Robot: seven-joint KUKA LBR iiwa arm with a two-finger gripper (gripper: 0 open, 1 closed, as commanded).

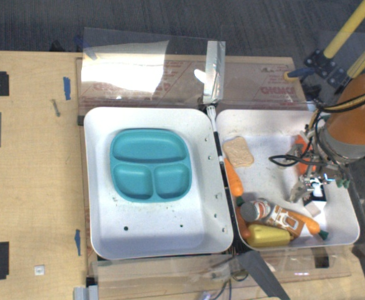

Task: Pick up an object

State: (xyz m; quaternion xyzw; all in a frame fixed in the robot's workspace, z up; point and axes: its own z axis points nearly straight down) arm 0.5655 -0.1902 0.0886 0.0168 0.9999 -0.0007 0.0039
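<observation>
My gripper [309, 189] hangs low over the right side of the right bin [264, 129], under the orange-banded wrist. Left of it lie a tan bread slice [239, 151] and an orange carrot [233, 177] along the bin's left wall. Along the front of the bin sit a bottle with a grey cap and orange label [273, 214], a yellow banana-like piece [269, 234] and another orange carrot [312, 224] just below the gripper. Something orange-red [302, 145] peeks out behind the wrist cables. No object is visible between the fingers.
The left bin [101, 230] holds a teal divided plate [150, 163]. A clear plastic panel [145, 74] stands behind the bins. Black cables [285, 160] loop off the wrist over the right bin's middle.
</observation>
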